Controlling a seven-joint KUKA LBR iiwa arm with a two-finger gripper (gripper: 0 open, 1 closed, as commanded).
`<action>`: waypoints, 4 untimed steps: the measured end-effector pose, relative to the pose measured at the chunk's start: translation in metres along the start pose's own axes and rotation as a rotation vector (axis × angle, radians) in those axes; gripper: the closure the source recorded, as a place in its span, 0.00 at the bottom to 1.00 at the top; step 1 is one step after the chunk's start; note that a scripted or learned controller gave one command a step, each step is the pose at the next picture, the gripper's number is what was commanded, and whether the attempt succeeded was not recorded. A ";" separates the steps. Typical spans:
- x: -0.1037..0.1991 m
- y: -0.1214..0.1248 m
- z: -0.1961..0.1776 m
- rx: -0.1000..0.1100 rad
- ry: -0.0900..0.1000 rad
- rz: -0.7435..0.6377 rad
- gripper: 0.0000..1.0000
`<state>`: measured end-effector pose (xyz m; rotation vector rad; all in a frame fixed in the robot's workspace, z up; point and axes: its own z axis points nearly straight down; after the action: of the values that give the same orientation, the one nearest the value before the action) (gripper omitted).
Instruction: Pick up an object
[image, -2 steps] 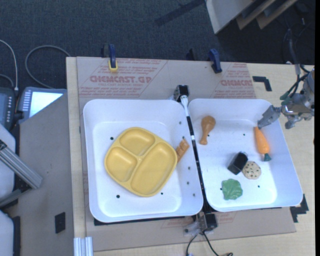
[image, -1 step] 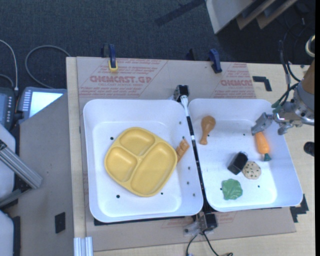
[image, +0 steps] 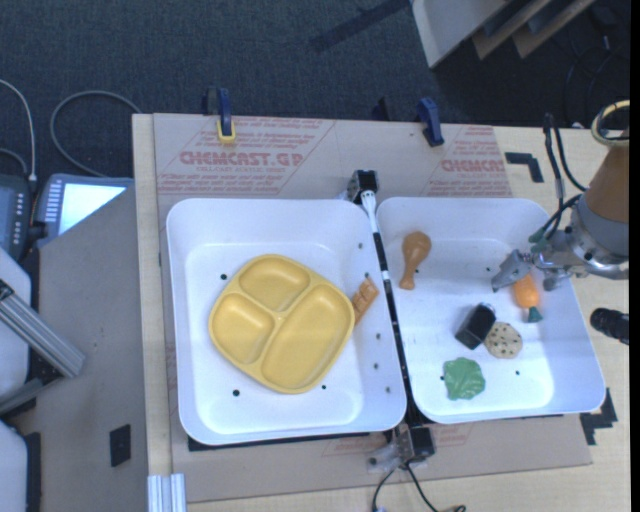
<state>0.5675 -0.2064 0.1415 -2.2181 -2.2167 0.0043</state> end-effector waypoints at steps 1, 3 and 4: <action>-0.001 0.001 0.051 -0.007 -0.004 0.000 0.00; 0.002 -0.006 -0.007 -0.010 -0.004 -0.001 1.00; -0.003 -0.004 -0.070 -0.014 -0.006 -0.001 1.00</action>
<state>0.5637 -0.2099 0.2117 -2.2271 -2.2282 -0.0044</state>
